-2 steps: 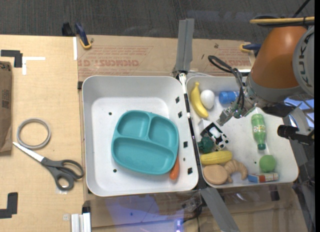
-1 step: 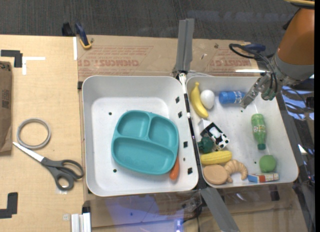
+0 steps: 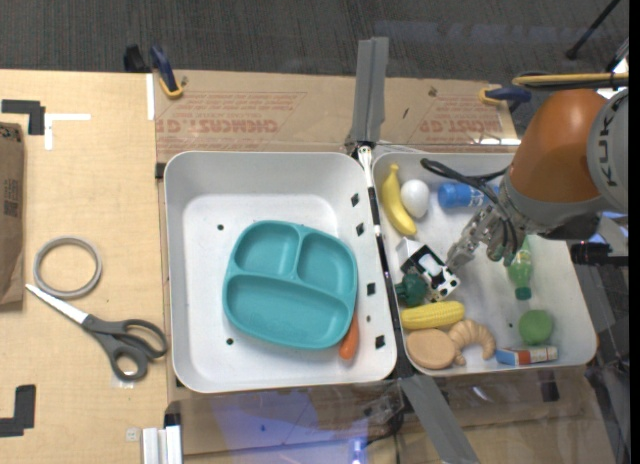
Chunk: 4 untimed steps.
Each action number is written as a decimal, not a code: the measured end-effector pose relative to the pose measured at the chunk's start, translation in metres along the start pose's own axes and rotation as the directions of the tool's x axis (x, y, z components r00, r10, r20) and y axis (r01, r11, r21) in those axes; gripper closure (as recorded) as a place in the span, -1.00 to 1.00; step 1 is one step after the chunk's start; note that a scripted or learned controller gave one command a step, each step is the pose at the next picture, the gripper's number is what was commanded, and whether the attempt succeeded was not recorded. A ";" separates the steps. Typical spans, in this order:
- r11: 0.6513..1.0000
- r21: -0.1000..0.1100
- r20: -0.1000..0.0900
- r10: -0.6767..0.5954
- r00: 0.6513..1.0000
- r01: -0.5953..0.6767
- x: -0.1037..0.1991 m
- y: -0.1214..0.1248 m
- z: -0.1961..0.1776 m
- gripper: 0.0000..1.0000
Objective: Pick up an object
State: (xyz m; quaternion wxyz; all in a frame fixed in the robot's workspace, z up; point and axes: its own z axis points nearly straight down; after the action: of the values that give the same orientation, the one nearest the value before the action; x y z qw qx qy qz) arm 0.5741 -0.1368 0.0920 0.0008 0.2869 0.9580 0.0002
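The metal two-finger gripper (image 3: 482,241) is seen hanging spread open with nothing between the fingers, over the right white plastic bin (image 3: 578,282). Just beside it sits a small black-and-white toy (image 3: 432,269), probably light and stiff, best pinched across its narrow sides.

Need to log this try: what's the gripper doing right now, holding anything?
Gripper: over the right bin, above the toys; open or shut cannot be told, and nothing shows between its fingers.
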 end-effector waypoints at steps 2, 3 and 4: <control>0.980 0.000 0.002 0.201 0.980 -0.201 -0.053 0.042 0.000 1.00; 0.974 0.000 0.002 0.227 0.974 -0.227 -0.056 0.017 -0.217 1.00; 0.858 0.003 0.000 0.514 0.858 -0.514 -0.008 0.100 -0.197 1.00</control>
State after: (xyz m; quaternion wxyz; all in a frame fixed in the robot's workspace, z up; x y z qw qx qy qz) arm 0.6353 -0.0579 0.2895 0.0001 0.5317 0.8469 -0.0010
